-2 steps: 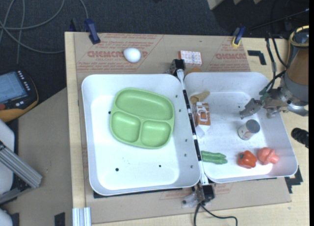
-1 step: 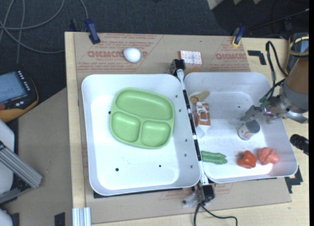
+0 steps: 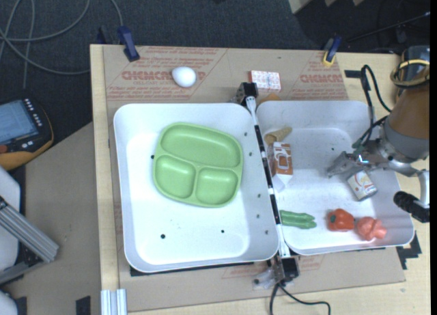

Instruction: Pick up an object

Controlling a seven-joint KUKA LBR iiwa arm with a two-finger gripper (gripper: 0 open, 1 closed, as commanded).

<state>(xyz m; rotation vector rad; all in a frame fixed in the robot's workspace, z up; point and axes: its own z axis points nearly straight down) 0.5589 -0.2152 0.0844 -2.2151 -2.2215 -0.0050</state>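
My gripper (image 3: 343, 164) hangs over the right side of the right bin (image 3: 311, 117), at the end of the grey arm coming in from the right. A small white can with a label (image 3: 362, 184) lies tilted just below and to the right of it, very close; whether they touch is unclear. Along the bin's front lie a green pepper (image 3: 298, 219), a red pepper (image 3: 340, 220) and a pink-red fruit (image 3: 370, 228). At the bin's left wall sit a brown and white packet (image 3: 282, 160) and a tan piece (image 3: 278, 134).
The left bin (image 3: 136, 190) bears a green divided plate (image 3: 198, 165). Behind the bins, on the cardboard, rest a white egg-shaped object (image 3: 183, 76) and a small pink-checked box (image 3: 265, 80). Blue clamps (image 3: 128, 44) (image 3: 332, 50) grip the board's back edge.
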